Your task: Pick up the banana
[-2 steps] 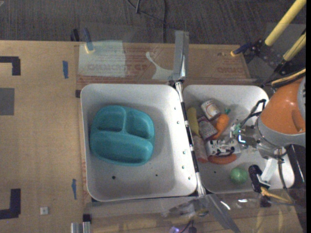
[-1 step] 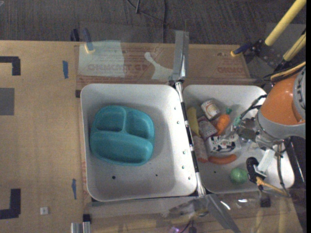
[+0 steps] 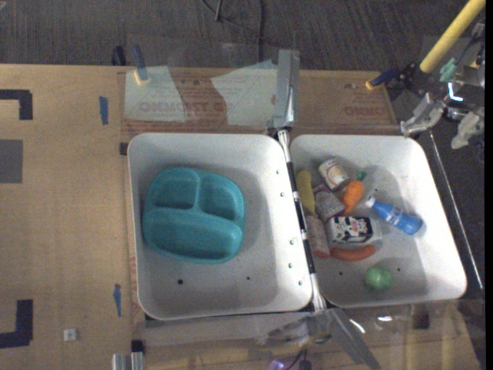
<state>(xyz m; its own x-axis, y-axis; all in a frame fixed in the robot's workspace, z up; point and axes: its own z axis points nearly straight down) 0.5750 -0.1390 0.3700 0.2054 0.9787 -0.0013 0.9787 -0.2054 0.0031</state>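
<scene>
the desk (image 3: 62,206) is a pale wooden sheet with dark tape marks along its left edge, and it carries two shallow white bins side by side. the left bin (image 3: 262,284) holds a teal divided tray (image 3: 194,214), lying flat toward its left side with three compartments showing. the right bin (image 3: 439,268) holds a cluster of small things, mostly in its left half. the gripper (image 3: 445,110) sits at the upper right, beyond the far right corner of the right bin and above the desk edge, well apart from everything in the bins; whether its jaws are wide or narrow cannot be told from this view. a blue bottle (image 3: 394,217) lies tilted near the middle of the right bin. a small milk carton (image 3: 351,230) lies just left of it, with a red sausage-like piece (image 3: 353,253) touching its lower edge. the banana (image 3: 306,191) lies along the left wall of the right bin, pointing roughly up and down the view. an orange carrot (image 3: 352,195) lies near the banana's right, below a small tin can (image 3: 333,173). a green round fruit (image 3: 377,277) sits alone toward the bin's near edge.
</scene>
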